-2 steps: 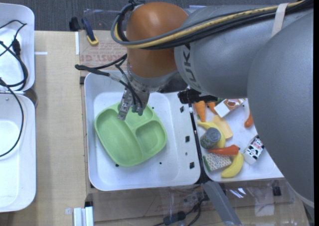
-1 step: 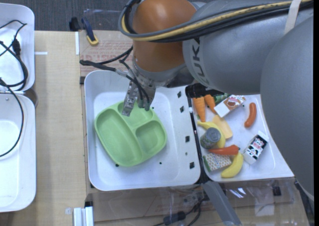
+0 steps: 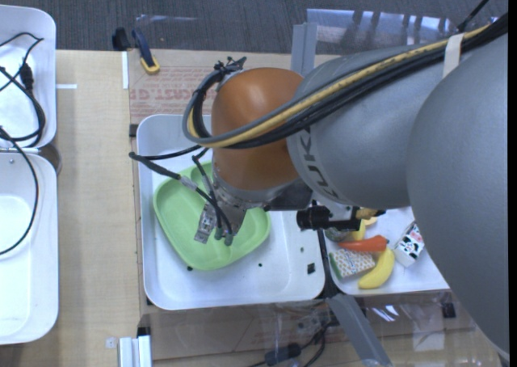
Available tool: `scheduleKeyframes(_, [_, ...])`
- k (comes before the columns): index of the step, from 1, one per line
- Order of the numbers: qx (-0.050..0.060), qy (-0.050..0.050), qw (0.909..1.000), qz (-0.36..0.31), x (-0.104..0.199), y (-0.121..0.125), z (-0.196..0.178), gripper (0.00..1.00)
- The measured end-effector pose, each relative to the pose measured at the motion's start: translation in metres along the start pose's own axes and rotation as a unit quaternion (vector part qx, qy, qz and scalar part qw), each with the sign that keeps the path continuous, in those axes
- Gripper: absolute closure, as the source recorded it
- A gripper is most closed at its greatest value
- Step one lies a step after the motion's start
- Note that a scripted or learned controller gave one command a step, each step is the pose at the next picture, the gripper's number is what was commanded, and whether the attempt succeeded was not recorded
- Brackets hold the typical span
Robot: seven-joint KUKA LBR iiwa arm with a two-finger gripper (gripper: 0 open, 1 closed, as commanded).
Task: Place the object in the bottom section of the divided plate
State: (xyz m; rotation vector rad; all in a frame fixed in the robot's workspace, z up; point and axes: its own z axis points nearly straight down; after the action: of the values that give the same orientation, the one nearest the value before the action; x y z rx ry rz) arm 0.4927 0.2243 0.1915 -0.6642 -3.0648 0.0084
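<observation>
Big grey arm with orange band (image 3: 250, 127) covers most of the left white plastic bin (image 3: 157, 276). Under it, the light-green divided plate (image 3: 174, 212) sits in that bin. Gripper (image 3: 212, 229) hangs low over the plate's middle — cannot tell its state, or whether it carries anything. Task object: can't identify it. Yellow banana (image 3: 378, 270) and orange carrot (image 3: 367, 244) lie in the right bin. Likely the placing step — next needs release over the bottom section.

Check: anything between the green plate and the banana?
Camera view: between the green plate and the banana lie bare white bin floor, then the bin walls and a patterned wedge.
</observation>
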Motion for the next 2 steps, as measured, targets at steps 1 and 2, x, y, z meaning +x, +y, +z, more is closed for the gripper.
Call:
scheduleKeyframes(1, [0.000, 0.000, 0.9995, 0.031, 0.0089, -0.0010, 0.0355, 1.00])
scheduleKeyframes(2, [0.003, 0.002, 0.9994, 0.034, 0.0062, -0.0027, 0.0306, 1.00])
